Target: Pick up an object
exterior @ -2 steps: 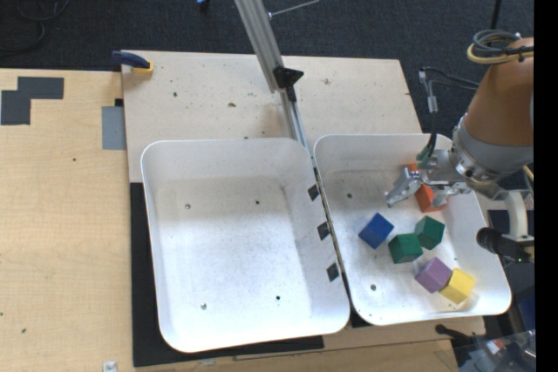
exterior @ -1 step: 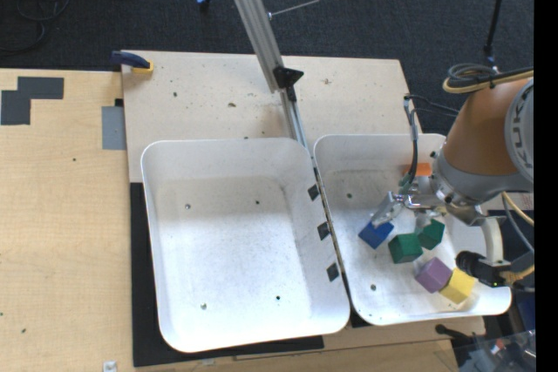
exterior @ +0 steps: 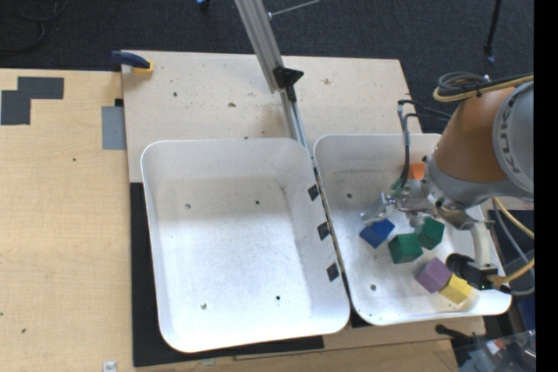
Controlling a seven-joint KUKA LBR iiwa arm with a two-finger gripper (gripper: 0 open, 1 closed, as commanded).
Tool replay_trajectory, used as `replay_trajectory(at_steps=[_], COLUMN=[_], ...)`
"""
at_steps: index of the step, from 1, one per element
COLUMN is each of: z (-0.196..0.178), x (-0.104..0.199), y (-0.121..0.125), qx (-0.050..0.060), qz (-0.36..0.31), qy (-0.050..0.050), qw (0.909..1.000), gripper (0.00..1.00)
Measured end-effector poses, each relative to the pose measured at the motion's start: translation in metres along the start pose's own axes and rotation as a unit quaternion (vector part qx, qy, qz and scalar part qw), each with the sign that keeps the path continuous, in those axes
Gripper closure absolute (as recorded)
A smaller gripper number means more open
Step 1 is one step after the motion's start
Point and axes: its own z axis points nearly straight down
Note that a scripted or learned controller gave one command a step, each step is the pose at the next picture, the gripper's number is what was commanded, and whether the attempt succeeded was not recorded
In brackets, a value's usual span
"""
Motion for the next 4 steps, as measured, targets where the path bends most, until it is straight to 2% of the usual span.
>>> replay_trajectory(at_steps=[1, 2, 4], z=[-0.01, -0.054, -0.146], x=[-0.002, 0.001, 0.007], y=[0.001, 0.006, 0.011], qx=[-0.001, 0.007, 0.007], qz=[0.006, 0.001, 0.0], qy=[0.0, 0.001, 0.0], qw=[1.0, 1.0, 1.0], gripper=[1.0, 1.0, 1.0])
